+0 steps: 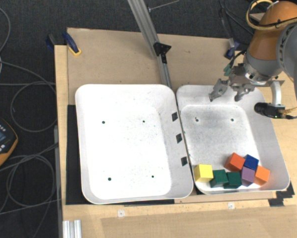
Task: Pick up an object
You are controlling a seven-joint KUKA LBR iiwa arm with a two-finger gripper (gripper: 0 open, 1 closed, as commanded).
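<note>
Claw [227,94] open over right bin [272,133] rim; blocks [235,171] far.

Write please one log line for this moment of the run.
tool: open, holding nothing, over far rim of right bin | blocks: clustered in near corner, untouched | left bin: no blocks

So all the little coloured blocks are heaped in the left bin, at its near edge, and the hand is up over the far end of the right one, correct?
Not quite. The camera view shows the coloured blocks heaped in the right bin, at its near edge. The hand is indeed over that bin's far end.
</note>
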